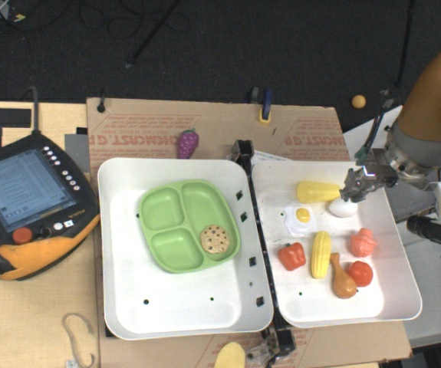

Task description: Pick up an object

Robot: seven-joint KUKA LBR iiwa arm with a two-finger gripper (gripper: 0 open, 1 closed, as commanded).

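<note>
gripper (pixel 356 184) nr right bin (pixel 404 282) edge

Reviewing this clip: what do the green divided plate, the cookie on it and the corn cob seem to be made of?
Green divided plate: looks like molded plastic, matte to satin, one uniform color with rounded compartment walls.
Cookie: probably a toy of plastic or foam; flat tan disc with dark specks, too small to tell.
Corn cob: likely plastic play food, evenly yellow, slightly glossy.

The two bins (pixel 128 282) look like smooth, shiny white plastic. The green tray (pixel 166 205) is matt plastic. The corn (pixel 320 254) and tomato (pixel 360 273) look like shiny plastic. The board (pixel 220 125) under the bins is brown cardboard.
</note>
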